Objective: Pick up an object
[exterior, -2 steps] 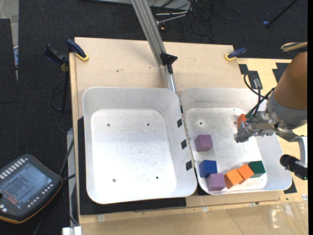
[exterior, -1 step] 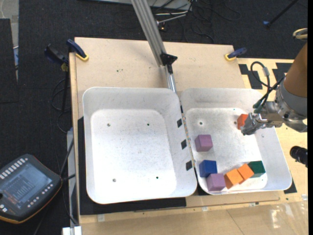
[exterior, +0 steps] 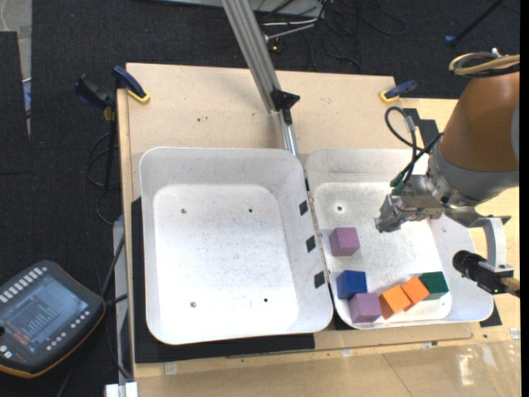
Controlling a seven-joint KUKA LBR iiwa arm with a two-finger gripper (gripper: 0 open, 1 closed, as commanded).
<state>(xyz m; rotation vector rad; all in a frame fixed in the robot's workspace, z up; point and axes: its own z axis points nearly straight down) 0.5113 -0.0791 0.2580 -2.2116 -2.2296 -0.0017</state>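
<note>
Tool (exterior: 388, 222) low over rt bin (exterior: 331, 176)

Robotics lab setup. Plywood bench (exterior: 207, 106) clamped at its upper corners, two white bins (exterior: 219, 238) on it, black floor with loose cables (exterior: 347, 40) at top of frame. Teach pendant (exterior: 41, 317) lower left, aluminium camera pole (exterior: 252, 44) top centre, industrial arm (exterior: 483, 139) at right.

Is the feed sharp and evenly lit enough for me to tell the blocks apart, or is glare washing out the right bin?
In the camera view, light is even and soft, with only faint shadows under the blocks; the right bin shows no strong glare; the purple block, blue block and orange block read clearly; the gripper is slightly blurred; a pale sheen sits on the floor at bottom right.
</note>
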